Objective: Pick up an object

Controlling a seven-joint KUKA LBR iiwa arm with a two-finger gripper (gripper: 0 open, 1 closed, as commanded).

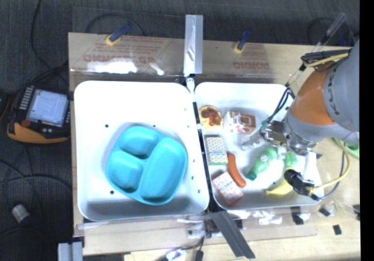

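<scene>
The right bin (245, 88) holds several small things. A round pizza-like toy (210, 116) and a white packet with orange print (243, 121) lie at the back. A green-and-white box (215, 150), an orange sausage (236, 170) and a red-and-white box (227, 188) lie along the left side. A green bottle (260, 164) lies tilted in the middle, with a yellow banana (280, 190) near the front right. My gripper (273, 136) is low in the bin, just above and to the right of the green bottle's upper end. The wrist hides what lies under it.
The left bin (93, 102) carries a blue divided plate (147, 164). A central divider wall (197, 137) separates the bins. The arm with its orange band (315, 105) covers the right bin's right side, and cables (327, 181) loop over its front right corner.
</scene>
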